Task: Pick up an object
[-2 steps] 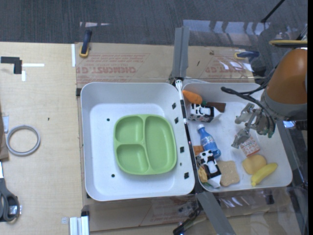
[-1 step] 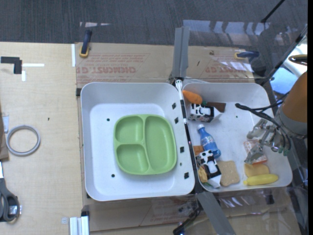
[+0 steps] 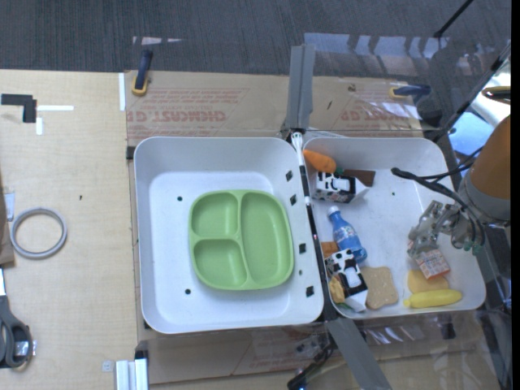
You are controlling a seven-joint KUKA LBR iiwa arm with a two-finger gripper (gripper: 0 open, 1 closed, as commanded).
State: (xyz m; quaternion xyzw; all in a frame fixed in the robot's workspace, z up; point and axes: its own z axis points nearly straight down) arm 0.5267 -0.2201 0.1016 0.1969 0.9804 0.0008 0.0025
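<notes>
My claw [image 3: 428,232] sits low over the right side of the right bin [image 3: 382,148], at the frame's right edge, with the grey arm and its orange band [image 3: 493,169] running off behind it — from this angle I cannot tell how the claw is set. Just below it lies a small packet [image 3: 431,264] with red print, touching or nearly touching the tips; I can't say which. Under the packet is a yellow slice [image 3: 421,281], and below that a banana [image 3: 434,299] along the bin's lower right rim. Moving left, a toast [image 3: 379,287] leans beside a black-and-white carton [image 3: 348,276] at the lower left of that bin, with a blue bottle [image 3: 347,236] lying tilted just above them. Higher up, near the divider, sit a second black-and-white carton [image 3: 332,186] and a carrot [image 3: 318,160] at the upper left corner. A black cable [image 3: 422,180] loops across the bin's upper right. The left bin [image 3: 159,242] holds a green tray [image 3: 241,240] with three compartments, about centred. Far left on the bench [image 3: 65,177] I see a grey ring [image 3: 37,232], well apart from both bins.
</notes>
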